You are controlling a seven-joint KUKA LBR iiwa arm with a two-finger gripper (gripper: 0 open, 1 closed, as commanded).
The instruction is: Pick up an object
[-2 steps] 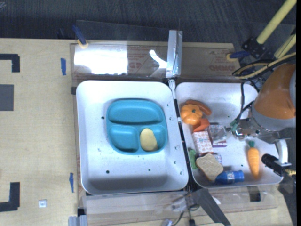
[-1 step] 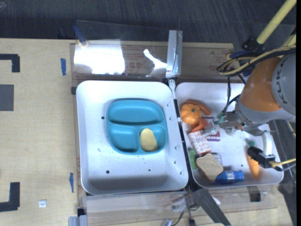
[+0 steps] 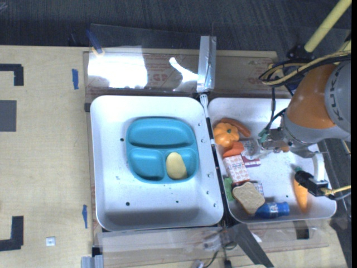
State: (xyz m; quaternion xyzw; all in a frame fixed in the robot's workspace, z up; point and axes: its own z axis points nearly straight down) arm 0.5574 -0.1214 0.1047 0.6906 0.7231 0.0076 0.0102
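My gripper [image 3: 252,147] hangs low in the right bin [image 3: 279,111], beside an orange pumpkin [image 3: 225,133] and a red item [image 3: 234,148] at the bin's left side. Just below it lies a red-and-white carton [image 3: 236,168]. Further toward the front are a slice of bread [image 3: 248,197] and a blue bottle [image 3: 275,209]. A carrot [image 3: 302,196] lies at the bin's right side. I see nothing held by the gripper.
The left bin [image 3: 106,149] holds a blue divided plate [image 3: 159,135] with a yellow fruit [image 3: 176,165] in its lower right compartment. The arm's orange band [image 3: 312,102] and cables hang over the right bin's far right corner.
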